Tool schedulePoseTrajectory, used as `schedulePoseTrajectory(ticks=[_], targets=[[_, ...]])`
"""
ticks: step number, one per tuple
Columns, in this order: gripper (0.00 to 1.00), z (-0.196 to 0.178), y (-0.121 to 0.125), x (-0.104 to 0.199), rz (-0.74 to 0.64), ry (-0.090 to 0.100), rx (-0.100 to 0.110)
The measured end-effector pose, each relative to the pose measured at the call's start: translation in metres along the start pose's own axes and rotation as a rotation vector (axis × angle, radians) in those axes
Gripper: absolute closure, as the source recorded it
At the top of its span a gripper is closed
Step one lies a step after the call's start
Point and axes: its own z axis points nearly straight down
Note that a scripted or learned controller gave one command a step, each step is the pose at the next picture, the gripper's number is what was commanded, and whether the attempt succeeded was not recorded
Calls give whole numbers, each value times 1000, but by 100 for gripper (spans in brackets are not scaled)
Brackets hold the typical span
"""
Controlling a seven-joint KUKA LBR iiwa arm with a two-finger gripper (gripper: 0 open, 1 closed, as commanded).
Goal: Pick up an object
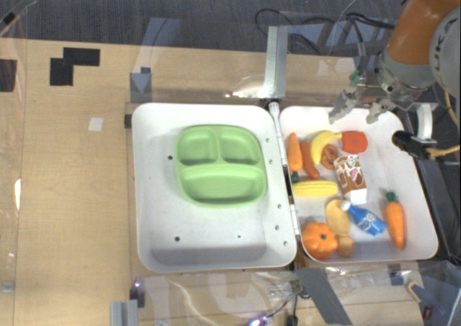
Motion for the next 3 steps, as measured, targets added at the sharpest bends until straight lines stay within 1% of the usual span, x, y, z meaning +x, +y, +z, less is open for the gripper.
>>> schedulePoseTrajectory(ticks=[1,2,3], targets=[[0,-62,6,33,-12,-1,-3],[0,103,-29,20,83,0,-2],[100,90,-26,21,82,1,-9]])
